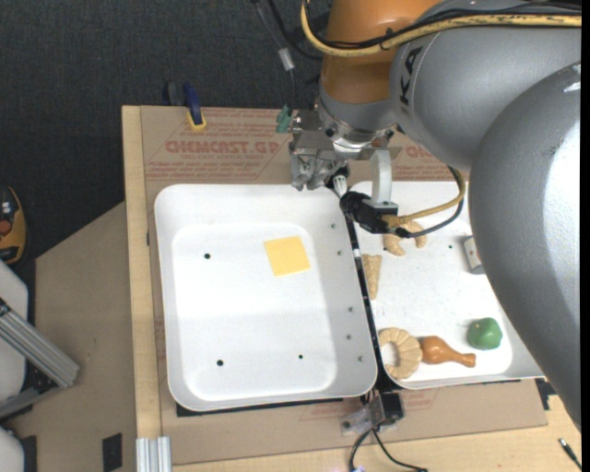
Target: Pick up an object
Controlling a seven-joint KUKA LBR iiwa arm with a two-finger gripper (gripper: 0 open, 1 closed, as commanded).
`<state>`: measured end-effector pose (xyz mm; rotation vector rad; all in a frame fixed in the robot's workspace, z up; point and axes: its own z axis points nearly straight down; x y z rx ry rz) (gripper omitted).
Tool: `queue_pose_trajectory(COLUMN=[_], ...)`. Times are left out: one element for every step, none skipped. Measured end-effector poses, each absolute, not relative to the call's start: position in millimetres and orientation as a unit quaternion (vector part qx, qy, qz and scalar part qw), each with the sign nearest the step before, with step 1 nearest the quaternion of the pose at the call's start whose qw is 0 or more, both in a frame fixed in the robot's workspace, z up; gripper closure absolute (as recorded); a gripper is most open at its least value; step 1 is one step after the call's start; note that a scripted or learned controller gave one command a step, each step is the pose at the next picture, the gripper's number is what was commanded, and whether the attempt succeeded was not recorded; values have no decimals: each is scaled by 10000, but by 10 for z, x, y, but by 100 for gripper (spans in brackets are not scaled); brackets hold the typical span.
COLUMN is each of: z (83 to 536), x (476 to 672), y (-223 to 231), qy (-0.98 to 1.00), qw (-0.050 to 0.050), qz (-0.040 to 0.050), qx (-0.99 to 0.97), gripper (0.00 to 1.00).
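Note:
A flat yellow square (287,255) lies in the left bin (184,304), toward its upper middle. In the right bin (433,286) lie a green lump (484,333), a brown drumstick (447,351), a round ridged beige piece (399,351), a pale wedge (371,274) and a tan piece (406,238). My gripper (312,175) hangs over the far rim of the left bin near the divider, above and to the right of the yellow square. Nothing shows in its grasp.
The large grey arm with its orange band (369,28) covers the upper right of the right bin. A black cable and clip (373,212) hang by the divider. A blue-yellow clamp (194,106) sits on the board's far edge.

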<state>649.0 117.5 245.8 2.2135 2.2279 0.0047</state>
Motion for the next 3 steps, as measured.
queue_pose_trajectory(z=[2298,2408,2706], x=[6315,5860,5846], y=[1756,2291,2245], qy=[7094,7099,7077], qw=[-24,-23,7], qz=[-11,-8,17], qx=[7048,7043,7065], gripper=[100,100,100])
